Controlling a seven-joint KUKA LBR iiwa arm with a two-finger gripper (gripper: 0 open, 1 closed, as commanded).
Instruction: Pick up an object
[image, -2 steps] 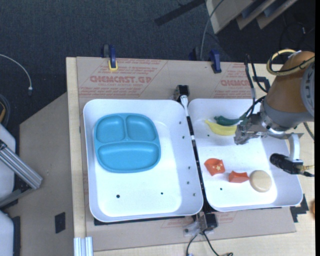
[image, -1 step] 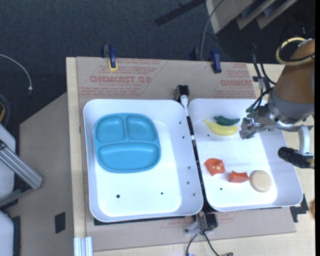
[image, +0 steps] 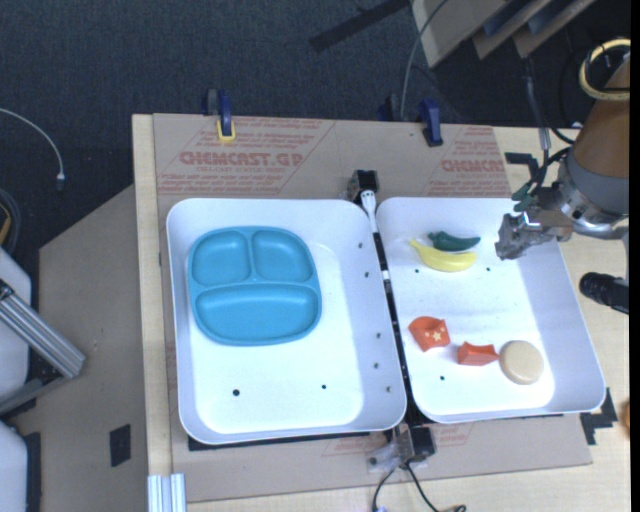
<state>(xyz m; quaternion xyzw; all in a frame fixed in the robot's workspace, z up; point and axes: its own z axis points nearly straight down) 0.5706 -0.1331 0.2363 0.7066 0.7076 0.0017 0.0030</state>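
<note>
the end effector (image: 510, 243) is hovering over the right bin (image: 556, 330) toward its 2 o'clock corner, carrying nothing; whether it is open or closed cannot be told from this slanted view. the grey arm (image: 600, 185) is reaching in from 3 o'clock, which is likely why the tool is sitting at the bin's outer edge. the candidate objects are all lying in this bin: a yellow banana (image: 446, 259) with a dark green piece (image: 454, 240) touching its upper side at 12 o'clock, just beside the end effector at its 9 o'clock; a red-orange piece (image: 430, 333) near the centre; a red piece (image: 477, 353) and a round beige piece (image: 521, 362) touching each other at 5 o'clock. the banana appears to be the nearest target, though the green piece resting against it may be crowding a grasp. the left bin (image: 340, 390) is holding a blue divided plate (image: 255, 285), well apart from the action. blue clamps (image: 223, 113) are gripping the table (image: 300, 145) at 12 o'clock.
</note>
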